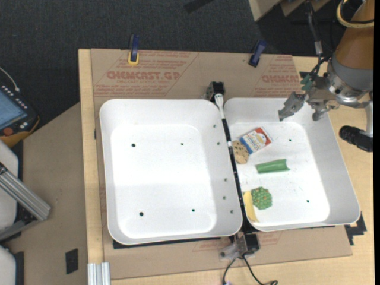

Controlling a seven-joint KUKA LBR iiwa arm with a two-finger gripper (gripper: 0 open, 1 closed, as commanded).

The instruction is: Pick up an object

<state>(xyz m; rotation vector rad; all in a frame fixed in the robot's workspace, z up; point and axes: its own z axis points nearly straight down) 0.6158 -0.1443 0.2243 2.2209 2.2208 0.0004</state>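
Arm: we see the grey arm (pixel 355 58) with its orange band coming in from the upper right, its wrist above the far right corner of the right bin.

Gripper: we find the gripper (pixel 304 107) over the far edge of the right bin (pixel 332 177); its two fingers stand spread apart, one grey fingertip (pixel 289 108) to the left and the other nearer the wrist, and we see nothing between them.

Snack packet: we see a small packet (pixel 255 139) in white, red and blue lying flat in the right bin, near its left wall, well apart from the gripper.

Cookie: we see a round, speckled brown cookie (pixel 240 152) just beside the packet, touching or almost touching its lower left corner, close against the divide between the bins.

Green stick: we see a flat green piece (pixel 272 167) lying crosswise near the middle of the right bin, apart from the packet and the cookie.

Green and yellow lump: we see a knobbly green thing on a yellow base (pixel 259 200) near the front left corner of the right bin; we cannot tell what it is.

Left bin: we see the left bin (pixel 119 159) beside the right one, their inner rims touching, with small dark dots on its white floor.

Bench: we see both bins resting on a brown board (pixel 178 70) printed with red lettering, held by two blue clamps (pixel 134 49) at its far edge.
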